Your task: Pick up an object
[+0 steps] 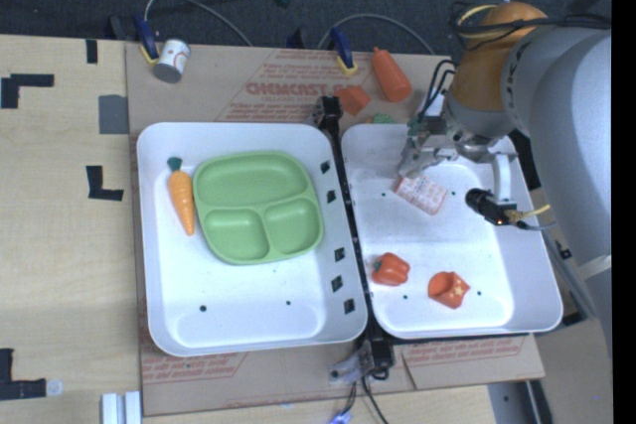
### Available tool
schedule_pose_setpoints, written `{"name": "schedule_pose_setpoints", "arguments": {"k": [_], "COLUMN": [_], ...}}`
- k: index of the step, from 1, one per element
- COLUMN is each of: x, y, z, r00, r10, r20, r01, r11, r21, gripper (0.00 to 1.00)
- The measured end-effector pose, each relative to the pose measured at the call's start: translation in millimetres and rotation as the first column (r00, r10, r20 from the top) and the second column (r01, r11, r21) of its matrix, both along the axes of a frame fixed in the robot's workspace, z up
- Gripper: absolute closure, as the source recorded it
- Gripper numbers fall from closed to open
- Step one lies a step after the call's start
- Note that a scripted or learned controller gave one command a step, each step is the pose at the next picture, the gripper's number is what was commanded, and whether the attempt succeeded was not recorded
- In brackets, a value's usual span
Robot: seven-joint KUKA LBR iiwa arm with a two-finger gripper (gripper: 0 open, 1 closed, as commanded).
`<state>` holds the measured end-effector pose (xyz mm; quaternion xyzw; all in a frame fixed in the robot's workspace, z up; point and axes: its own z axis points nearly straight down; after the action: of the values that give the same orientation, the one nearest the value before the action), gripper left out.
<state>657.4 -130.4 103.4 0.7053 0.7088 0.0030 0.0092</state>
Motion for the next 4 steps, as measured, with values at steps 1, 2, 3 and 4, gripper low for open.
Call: {"name": "schedule_pose_setpoints", "arguments": {"k": [1,2,3,4], "x": [0,-41,-61,-61], "y": [0,19,27,33], "z": [1,-9,-10,0], "r00": [1.000,1.000,1.000,1.000], "r10": [0.000,-0.003,-0.004,0.000], "r20": [0.001,0.009,0.011,0.006], "r01": [0.000,0.003,0.004,0.000], "r11": [1.000,1.000,1.000,1.000], "r21": [0.000,-0.002,-0.002,0.011], "gripper": [0.00,0.00,0.00,1.00]}}
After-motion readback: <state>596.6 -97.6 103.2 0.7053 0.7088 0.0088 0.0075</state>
